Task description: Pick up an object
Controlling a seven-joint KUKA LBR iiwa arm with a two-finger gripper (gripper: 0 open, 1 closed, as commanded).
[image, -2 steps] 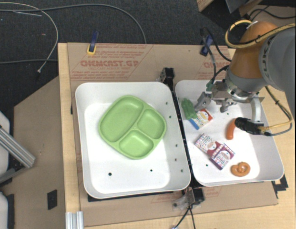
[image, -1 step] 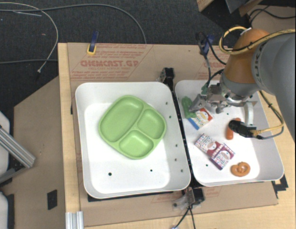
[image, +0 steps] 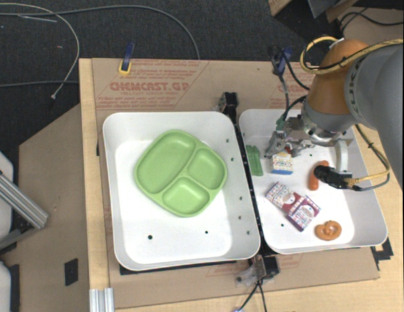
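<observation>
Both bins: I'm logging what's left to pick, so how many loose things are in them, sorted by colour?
Green: 2, divided plate, small green block
Orange: 2, donut-shaped toy, small orange piece
Pink and white: 1, carton
White and blue: 1, small box
Total: 6

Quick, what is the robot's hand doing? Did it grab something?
Hand: low in the right white bin, above a small white and blue box; grip cannot be told.
</observation>
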